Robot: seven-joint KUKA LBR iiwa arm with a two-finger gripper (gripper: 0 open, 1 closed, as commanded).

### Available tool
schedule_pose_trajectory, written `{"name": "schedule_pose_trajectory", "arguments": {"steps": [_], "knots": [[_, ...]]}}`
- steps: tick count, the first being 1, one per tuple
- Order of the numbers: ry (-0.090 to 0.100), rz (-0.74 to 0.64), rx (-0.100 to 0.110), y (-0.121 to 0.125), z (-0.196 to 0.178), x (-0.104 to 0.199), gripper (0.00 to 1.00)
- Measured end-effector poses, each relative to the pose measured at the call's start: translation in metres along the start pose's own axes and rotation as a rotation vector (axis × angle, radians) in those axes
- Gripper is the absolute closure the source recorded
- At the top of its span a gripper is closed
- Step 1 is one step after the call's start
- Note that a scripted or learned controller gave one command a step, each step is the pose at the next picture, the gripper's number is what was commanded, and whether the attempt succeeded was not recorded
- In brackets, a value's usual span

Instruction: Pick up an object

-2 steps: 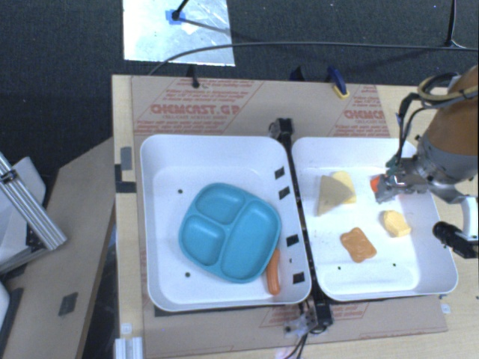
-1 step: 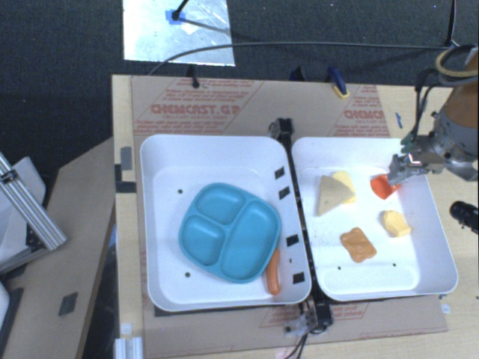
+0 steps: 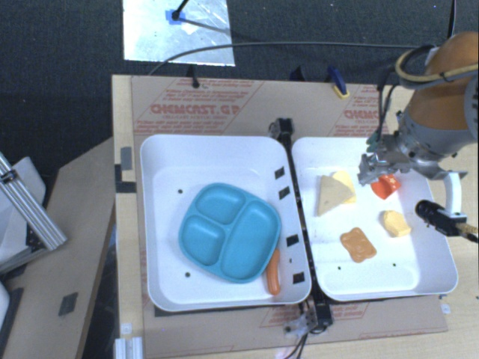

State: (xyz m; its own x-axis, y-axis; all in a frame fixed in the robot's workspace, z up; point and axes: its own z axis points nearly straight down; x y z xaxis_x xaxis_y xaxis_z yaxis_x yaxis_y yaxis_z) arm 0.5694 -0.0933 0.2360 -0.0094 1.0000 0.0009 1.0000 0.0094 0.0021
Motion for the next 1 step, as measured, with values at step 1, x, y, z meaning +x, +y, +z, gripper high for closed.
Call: {"name": "schedule_pose_trajectory", "arguments": {"steps": [1], "knots": [[0.001,-0.002,0.001,0.0071,0.0053,0.0625,1.0]]}}
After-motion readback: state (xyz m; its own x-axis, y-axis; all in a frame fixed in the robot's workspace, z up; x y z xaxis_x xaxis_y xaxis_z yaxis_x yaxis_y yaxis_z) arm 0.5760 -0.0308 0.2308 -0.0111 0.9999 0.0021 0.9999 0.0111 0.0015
